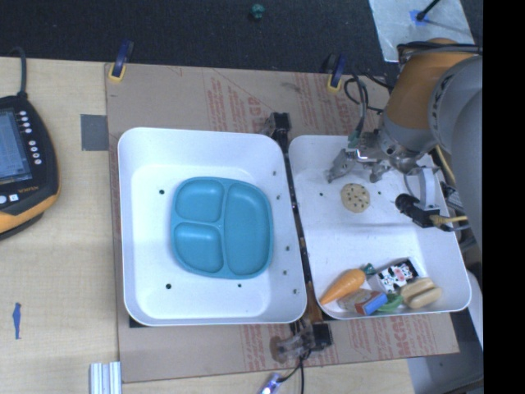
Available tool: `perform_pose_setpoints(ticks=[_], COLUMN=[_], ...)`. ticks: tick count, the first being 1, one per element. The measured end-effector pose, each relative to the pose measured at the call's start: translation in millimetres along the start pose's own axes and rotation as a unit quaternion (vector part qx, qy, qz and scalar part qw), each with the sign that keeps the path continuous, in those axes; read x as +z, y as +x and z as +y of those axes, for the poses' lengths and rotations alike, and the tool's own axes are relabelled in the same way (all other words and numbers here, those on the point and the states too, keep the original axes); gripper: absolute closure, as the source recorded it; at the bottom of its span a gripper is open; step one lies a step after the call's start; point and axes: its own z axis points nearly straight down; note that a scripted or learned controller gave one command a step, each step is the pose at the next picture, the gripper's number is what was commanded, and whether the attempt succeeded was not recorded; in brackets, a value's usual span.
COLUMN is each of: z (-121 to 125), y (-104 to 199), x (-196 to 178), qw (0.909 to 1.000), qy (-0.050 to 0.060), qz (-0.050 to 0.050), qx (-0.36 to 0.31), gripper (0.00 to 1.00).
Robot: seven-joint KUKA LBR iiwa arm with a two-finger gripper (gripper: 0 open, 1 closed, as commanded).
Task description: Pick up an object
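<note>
cookie (354, 196): round, tan, dark-speckled (lying flat) | hand (358, 169): fingers apart, just above it

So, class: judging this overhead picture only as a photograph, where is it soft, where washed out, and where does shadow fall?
Camera view: the arm at right is blurred; the white bins are bright and nearly washed out, with little surface detail; the toys heaped in the right bin's near corner are too soft to tell apart; the blue plate casts only a faint shadow; the floor at top is very dark.

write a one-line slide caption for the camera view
KUKA arm's gripper poised above a cookie in the right bin, a blue divided plate in the left bin.
</note>
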Motion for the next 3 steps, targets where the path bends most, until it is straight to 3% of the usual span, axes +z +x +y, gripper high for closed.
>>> perform_pose_setpoints(ticks=[1,2,3], z=[-27,-26,-26], y=[-5,-6,-6], x=[1,-12,-12], qw=[1.0,1.0,1.0], qy=[0.001,-0.001,0.0], qz=[0.0,-0.001,-0.001], qx=[0.0,0.0,0.0], gripper=[0.0,1.0,0.0])
